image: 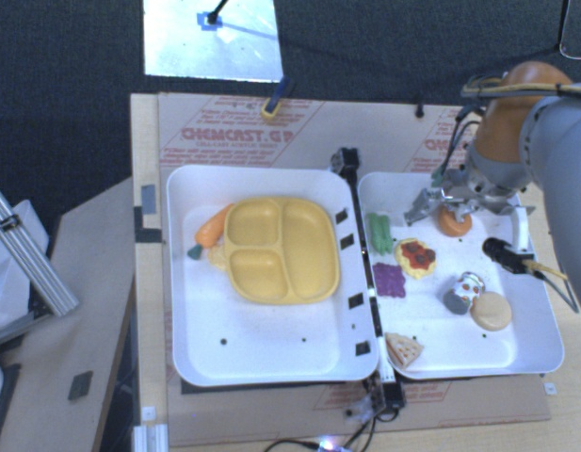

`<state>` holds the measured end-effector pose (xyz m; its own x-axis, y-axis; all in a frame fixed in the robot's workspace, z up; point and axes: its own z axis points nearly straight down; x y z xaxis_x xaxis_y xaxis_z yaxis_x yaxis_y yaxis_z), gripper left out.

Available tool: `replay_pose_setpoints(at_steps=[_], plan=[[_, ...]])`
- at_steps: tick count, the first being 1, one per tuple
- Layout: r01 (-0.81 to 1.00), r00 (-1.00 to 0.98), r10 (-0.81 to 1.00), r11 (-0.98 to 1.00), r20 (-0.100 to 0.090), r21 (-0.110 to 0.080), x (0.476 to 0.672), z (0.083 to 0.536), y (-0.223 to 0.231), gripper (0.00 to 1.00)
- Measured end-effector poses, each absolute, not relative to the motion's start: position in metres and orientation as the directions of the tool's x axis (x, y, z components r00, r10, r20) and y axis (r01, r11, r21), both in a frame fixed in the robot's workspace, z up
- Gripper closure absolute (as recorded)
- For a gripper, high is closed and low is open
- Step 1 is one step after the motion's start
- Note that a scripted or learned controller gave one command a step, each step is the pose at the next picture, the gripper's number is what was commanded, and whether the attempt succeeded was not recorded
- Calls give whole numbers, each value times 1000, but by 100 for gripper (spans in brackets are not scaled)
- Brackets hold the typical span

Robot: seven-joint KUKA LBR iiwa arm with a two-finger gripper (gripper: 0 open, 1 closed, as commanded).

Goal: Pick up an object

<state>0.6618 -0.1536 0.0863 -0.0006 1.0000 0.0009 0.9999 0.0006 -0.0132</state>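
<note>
Hanging low over the far half of the right bin point(459, 347), the end effector point(447, 205) sits directly above an orange round piece point(454, 222), which lies on the bin floor near the far wall. Metal parts of the end effector cover the piece's upper edge, so I cannot tell whether they touch, nor whether the end effector is spread or pressed together. Nearer the camera in the same bin lie a green pod point(378, 231), a yellow disc with red spots point(415, 257), a purple cluster point(388, 281), a grey and white lump point(462, 293) too small to name, a tan bun point(492, 311) and a pale wedge point(401, 349). The left bin point(271, 347) holds a yellow divided plate point(276, 250) with a carrot point(212, 226) just beside it.
</note>
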Motion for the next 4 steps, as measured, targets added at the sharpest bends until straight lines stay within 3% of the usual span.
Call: replay_pose_setpoints(at_steps=[1,2,3,4], plan=[[1000,-4,1000,3,-8,-10,663,99,-157,100],[1000,-1,1000,1,-1,7,660,163,-158,100],[1000,-1,1000,1,-1,6,656,209,-159,100],[1000,-3,1000,3,-1,5,657,226,-159,100]])
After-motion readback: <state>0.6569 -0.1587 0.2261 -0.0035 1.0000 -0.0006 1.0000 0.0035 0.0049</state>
